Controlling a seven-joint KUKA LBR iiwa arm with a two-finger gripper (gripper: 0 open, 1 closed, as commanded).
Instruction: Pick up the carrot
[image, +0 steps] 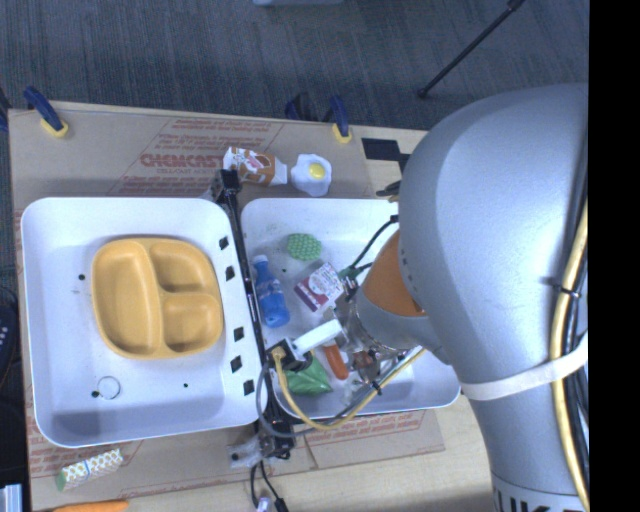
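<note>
Orange shows at the near edge of the right bin (420, 395): a short orange piece, taken to be the carrot (340, 364), lies just right of a green leafy item (308, 376) and directly under the wrist hardware. The gripper (350, 360) sits low over that spot, touching or nearly touching the carrot. Fingers are hidden by cables and the wrist body, so whether the hand is open, closed or gripping anything cannot be told.

Judged step: descent or grasp attempt at the carrot, lift not yet done. The next move calls for a firm closure on the carrot alone, clear of the green item, then a straight lift away from the bin wall close by.

Farther in the same bin: a blue bottle (268, 297) by the divider, a red and white packet (320, 285) and a green round item (303, 245). The left bin (50, 300) holds a yellow divided tray (157, 296).

Beyond the bins, a small brown bottle (252, 165) and a white and yellow item (312, 173) rest on brown cardboard (180, 150), which covers the bench and is held by blue clamps (45, 110). The floor beyond is dark grey carpet (200, 50).
</note>
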